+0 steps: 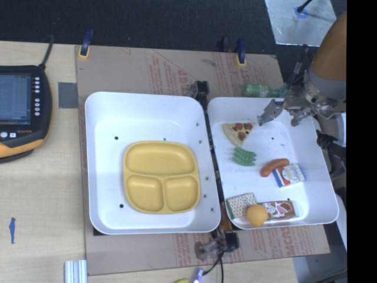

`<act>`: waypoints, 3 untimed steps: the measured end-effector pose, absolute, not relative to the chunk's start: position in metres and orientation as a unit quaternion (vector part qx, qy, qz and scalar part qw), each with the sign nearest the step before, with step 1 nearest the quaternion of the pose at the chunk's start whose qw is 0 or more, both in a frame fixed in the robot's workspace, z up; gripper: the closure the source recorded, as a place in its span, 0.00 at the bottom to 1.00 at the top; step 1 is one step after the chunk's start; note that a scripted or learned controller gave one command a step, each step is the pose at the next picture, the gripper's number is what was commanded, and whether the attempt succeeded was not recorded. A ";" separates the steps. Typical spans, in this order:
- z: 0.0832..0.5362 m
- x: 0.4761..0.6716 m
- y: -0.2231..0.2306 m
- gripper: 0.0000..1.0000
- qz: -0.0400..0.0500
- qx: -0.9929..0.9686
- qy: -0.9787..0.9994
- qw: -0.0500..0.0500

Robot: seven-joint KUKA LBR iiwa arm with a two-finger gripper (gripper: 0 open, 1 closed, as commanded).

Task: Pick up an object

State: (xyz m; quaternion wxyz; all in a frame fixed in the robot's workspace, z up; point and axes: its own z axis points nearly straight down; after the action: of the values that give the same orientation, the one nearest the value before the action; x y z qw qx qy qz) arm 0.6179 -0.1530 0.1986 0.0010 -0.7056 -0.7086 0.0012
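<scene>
A: Looked down at a slant on two white bins side by side. Found the left bin (100, 158) carrying a yellow divided tray (161, 177) near its middle. Saw the right bin (318, 175) holding the small things: a pizza slice (238, 132) toward the upper left, a green pea pod (244, 156) just below it, a sausage (275, 167) further right, touching or nearly touching a small red, white and blue carton (290, 174).

B: And along the near edge?

A: Noted an orange (257, 215) lying against a flat patterned packet (241, 204) and a brown snack box (280, 210). Spotted a green bottle (259, 90) outside the bin, beyond its far rim.

B: The gripper?

A: Hung over the far right part of the right bin, gripper (284, 114) apart from every item. Fingers splayed, nothing between them. Left of the bins, noticed a handheld control pendant (20, 112) on the bench.
</scene>
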 end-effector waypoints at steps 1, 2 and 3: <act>0.096 0.635 -0.094 0.00 0.002 -0.705 -0.709 0.002; 0.092 0.656 -0.108 0.00 0.001 -0.706 -0.709 0.001; 0.092 0.580 -0.109 0.00 0.002 -0.705 -0.709 0.001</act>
State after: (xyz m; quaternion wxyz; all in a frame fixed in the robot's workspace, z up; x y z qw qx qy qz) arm 0.5804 -0.1091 0.0915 0.0014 -0.7054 -0.7088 0.0019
